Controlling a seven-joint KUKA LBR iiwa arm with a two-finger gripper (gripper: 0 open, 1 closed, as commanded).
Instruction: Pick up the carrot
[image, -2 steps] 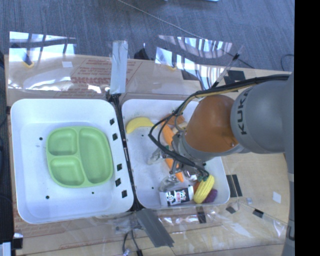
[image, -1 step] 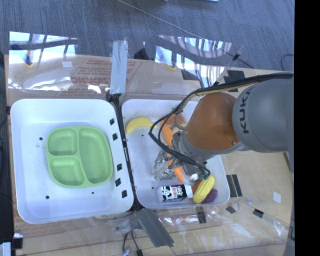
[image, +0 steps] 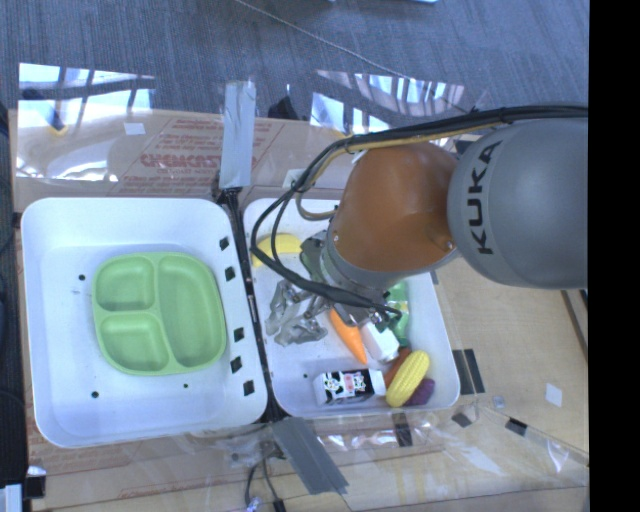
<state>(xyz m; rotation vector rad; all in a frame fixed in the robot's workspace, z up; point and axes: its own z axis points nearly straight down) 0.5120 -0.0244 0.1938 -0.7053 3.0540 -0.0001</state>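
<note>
The carrot (image: 350, 340) is a short orange piece lying in the middle of the right bin (image: 300, 400), partly under the arm's wrist. My gripper (image: 292, 315) is the grey metal part that hangs low in the same bin, just left of the carrot, close to the bin's left wall. I see nothing of the carrot inside it. The big orange and grey wrist hides the bin's upper part and the carrot's far end.
Around the carrot lie a white bottle (image: 381, 344), a yellow corn cob (image: 408, 378), a cow-patterned carton (image: 350, 384), a purple item (image: 426, 392), a green item (image: 399, 296) and a yellow piece (image: 282, 243). The left bin (image: 50, 240) holds a green divided plate (image: 160, 312).
</note>
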